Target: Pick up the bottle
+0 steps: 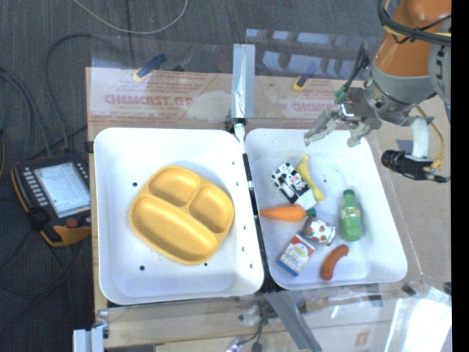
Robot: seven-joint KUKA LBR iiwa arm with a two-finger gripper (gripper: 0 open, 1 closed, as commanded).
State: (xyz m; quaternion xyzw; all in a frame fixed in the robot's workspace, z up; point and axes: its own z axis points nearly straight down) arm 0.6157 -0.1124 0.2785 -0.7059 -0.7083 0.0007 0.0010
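A small green bottle [350,215] with a green cap lies in the right bin [381,196], near its right side. My gripper [338,129] hangs open above the bin's far edge, well up and behind the bottle, with nothing between its fingers. The grey arm with the orange band comes in from the upper right.
Around the bottle lie a carrot [283,213], a yellow banana-like piece [309,177], a black-and-white cow toy [287,180], a small can [319,230], a little carton [296,256] and a red sausage [334,261]. The left bin [117,160] holds a yellow divided plate [182,213].
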